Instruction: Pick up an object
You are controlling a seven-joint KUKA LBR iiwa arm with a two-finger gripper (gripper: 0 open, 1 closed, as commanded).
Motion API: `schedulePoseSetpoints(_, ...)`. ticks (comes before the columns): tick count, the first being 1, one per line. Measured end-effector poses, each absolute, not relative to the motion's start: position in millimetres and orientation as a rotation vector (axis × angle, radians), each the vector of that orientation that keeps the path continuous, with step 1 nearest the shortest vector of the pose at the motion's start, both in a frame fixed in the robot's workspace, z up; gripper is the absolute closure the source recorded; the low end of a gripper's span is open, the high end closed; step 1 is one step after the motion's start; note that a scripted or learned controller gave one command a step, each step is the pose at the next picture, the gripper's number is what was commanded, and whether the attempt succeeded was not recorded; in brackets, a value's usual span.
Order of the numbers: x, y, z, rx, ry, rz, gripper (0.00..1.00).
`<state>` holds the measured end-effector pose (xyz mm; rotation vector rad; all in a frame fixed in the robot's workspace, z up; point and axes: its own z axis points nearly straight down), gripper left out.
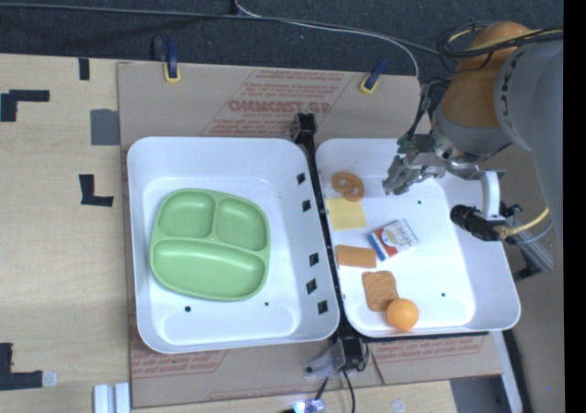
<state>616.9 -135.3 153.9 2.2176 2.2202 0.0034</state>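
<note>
The right bin (458,260) holds several small items. A brown ring-shaped pretzel (347,185) lies near its upper left, with a yellow square slice (346,214) just below it. Further down are a tan rectangular cracker (356,256), a brown square cracker (378,288) and an orange ball (401,313). A small red, white and blue packet (394,237) rests near the bin's middle. My gripper (400,180) hangs over the bin's upper part, right of the pretzel and above the packet, with nothing visible between its fingers.
The left bin (146,164) carries a green three-compartment plate (211,244). A black divider with clips (316,219) separates the bins. The grey arm with its orange band (476,91) comes in from the upper right. A black cable fitting (472,219) juts over the right bin's edge.
</note>
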Motion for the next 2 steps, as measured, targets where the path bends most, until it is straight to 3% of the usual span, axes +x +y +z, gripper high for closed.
schedulePoseSetpoints(1, 617.9, -135, 204, 2.217, 2.221, 0.003, 1.00)
schedulePoseSetpoints(2, 603.4, -80, 214, 2.216, 2.230, 0.001, 1.00)
